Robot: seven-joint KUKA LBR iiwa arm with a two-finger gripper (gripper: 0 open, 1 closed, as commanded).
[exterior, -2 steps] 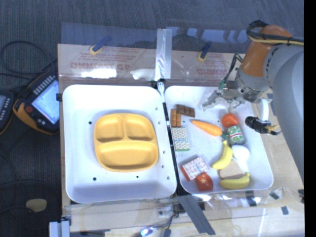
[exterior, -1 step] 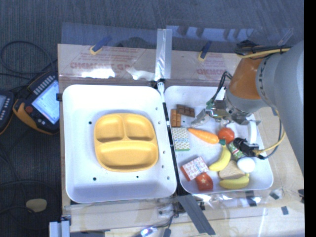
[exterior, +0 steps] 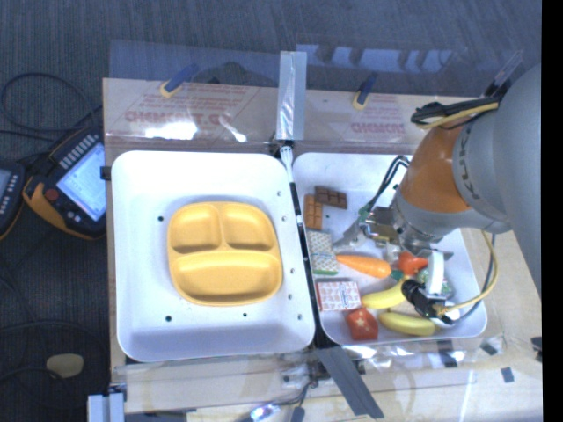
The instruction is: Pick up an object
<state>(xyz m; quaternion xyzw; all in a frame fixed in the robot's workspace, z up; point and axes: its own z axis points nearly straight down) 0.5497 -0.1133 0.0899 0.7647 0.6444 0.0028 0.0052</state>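
Two shallow white bins share the bench (exterior: 202, 112). Over the right bin (exterior: 352, 172), the end effector (exterior: 374, 224) hangs low above piled toy food (exterior: 406, 322), presumably to grab one; an orange plastic carrot (exterior: 362, 265) lies just at its six o'clock. Its opening cannot be told.

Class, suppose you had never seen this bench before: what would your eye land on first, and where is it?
The large yellow plastic plate with three compartments stands out, lying in the left white bin. Next is the grey robot arm with its orange band, leaning over the right white bin, where an orange toy carrot and a yellow toy banana lie among other small items.
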